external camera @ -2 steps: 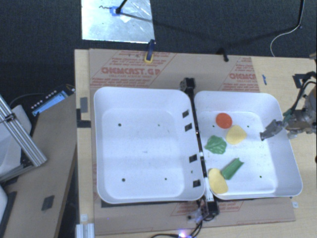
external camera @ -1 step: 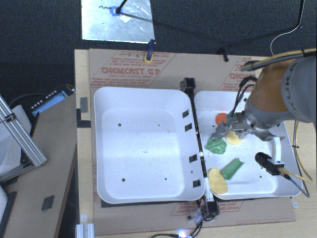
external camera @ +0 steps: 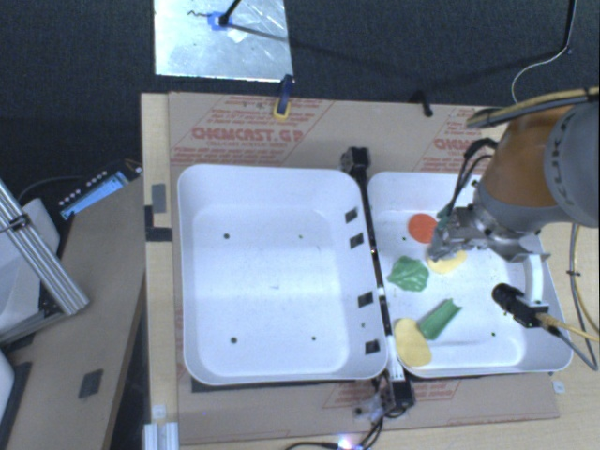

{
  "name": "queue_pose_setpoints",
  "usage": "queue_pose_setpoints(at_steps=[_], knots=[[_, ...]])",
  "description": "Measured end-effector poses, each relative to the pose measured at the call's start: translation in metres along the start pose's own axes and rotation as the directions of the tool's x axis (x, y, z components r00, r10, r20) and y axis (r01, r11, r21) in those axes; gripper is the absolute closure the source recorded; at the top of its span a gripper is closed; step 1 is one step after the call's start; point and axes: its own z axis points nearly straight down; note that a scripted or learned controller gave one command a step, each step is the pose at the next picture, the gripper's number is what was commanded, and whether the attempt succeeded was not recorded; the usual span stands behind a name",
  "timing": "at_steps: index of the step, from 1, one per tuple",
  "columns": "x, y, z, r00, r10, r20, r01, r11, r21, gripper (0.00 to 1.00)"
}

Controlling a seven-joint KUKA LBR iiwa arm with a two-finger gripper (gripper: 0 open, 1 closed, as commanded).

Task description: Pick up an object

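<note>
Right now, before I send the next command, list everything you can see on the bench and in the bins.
White bins: 2, side by side; left bin, right bin.
Orange-red round piece: 1, right bin, upper part, beside the gripper.
Green crumpled piece: 1, right bin, centre-left.
Green oblong piece: 1, right bin, lower part.
Yellow piece: 1, right bin, lower-left corner.
Pale yellow piece: 1, right bin, under the gripper.
Black divider clips: several, between the bins.
Silver sheet: 1, behind the bench.
Arm: 1, grey with orange band, reaching from the right.
Gripper: 1, low over the right bin.
</note>
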Motion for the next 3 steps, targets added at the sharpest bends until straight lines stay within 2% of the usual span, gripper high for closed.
queue_pose_setpoints(at_steps=[1, 2, 3], knots=[[0.009, -0.07, 0.029, 1.0, 0.004, -0.002, -0.004, 1.0, 0.009, 1.0], [0.087, 0.021, -0.051, 1.0, -0.01, -0.003, 0.01, 1.0, -0.013, 1.0], [0.096, 0.021, -0.046, 1.0, -0.001, -0.001, 0.001, 1.0, 0.001, 1.0]])
